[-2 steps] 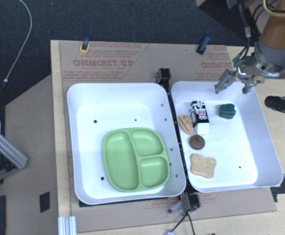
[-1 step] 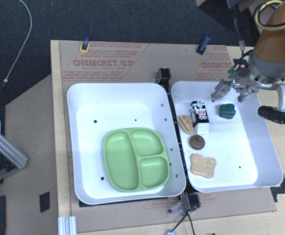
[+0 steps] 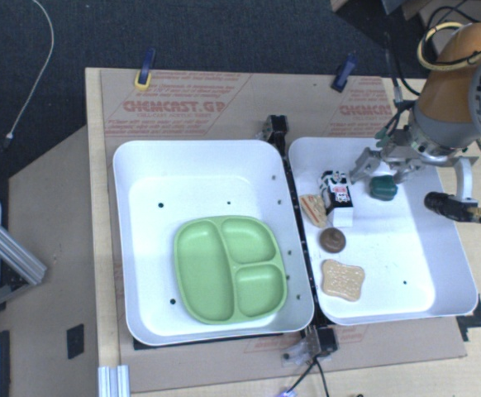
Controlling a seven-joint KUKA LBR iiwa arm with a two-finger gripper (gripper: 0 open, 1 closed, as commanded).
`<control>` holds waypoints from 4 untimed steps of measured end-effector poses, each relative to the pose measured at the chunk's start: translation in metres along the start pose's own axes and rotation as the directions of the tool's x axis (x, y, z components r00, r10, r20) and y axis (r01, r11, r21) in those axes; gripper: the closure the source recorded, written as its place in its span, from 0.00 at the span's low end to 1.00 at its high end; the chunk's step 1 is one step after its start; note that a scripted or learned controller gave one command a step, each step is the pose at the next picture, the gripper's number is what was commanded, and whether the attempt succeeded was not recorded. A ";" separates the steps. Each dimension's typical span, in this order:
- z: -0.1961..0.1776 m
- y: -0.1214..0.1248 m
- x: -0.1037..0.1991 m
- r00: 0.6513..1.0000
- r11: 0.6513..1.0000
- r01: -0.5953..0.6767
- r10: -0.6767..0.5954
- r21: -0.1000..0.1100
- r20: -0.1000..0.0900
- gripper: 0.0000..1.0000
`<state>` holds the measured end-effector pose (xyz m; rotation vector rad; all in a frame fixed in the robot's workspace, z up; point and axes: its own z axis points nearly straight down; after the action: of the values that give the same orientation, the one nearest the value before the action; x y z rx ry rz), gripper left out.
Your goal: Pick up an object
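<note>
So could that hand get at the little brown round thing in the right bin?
Probably yes. The brown round piece lies uncovered in the right bin, apart from its neighbours, and the hand hangs over that same bin.

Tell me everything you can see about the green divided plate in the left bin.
The green divided plate is pale green with a smooth matte look like plastic, roughly rectangular with rounded corners. Raised ridges split it into three compartments: one long one on the left side and two smaller ones on the right. It lies flat, right side up and slightly rotated, on the floor of the left bin, toward the near right corner. Nothing lies on it.
</note>
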<state>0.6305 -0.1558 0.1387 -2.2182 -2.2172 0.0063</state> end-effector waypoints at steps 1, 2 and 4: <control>0.031 0.006 0.001 1.000 1.000 0.003 -0.003 -0.023 0.004 0.00; 0.023 0.005 0.001 1.000 1.000 0.003 -0.002 -0.021 0.004 1.00; -0.095 0.013 -0.002 1.000 1.000 0.002 -0.002 -0.016 0.004 1.00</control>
<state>0.6441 -0.1574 0.2340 -2.2261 -2.2287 -0.0072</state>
